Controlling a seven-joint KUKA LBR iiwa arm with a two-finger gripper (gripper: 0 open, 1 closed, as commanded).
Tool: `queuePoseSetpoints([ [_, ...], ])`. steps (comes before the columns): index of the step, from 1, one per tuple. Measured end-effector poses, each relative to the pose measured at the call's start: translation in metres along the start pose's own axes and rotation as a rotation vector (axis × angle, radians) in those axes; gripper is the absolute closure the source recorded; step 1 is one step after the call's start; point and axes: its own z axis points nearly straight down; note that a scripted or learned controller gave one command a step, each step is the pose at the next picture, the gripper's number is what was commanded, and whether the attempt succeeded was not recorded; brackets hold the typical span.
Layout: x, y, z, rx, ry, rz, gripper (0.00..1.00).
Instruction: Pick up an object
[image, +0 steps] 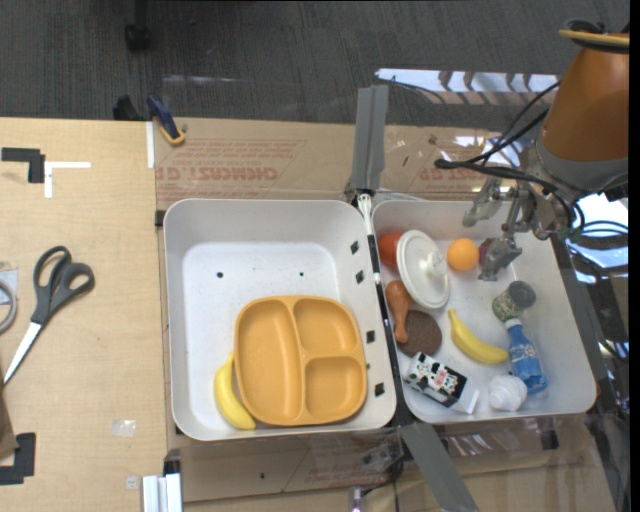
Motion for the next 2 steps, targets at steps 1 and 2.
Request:
queuePoseSetpoints([
  [1,-0.017,-0.021,0.112,0.000,0.000,0.043,0.00],
  [2,0.055,-0.081,0.115,0.000,0.000,0.147,0.00],
])
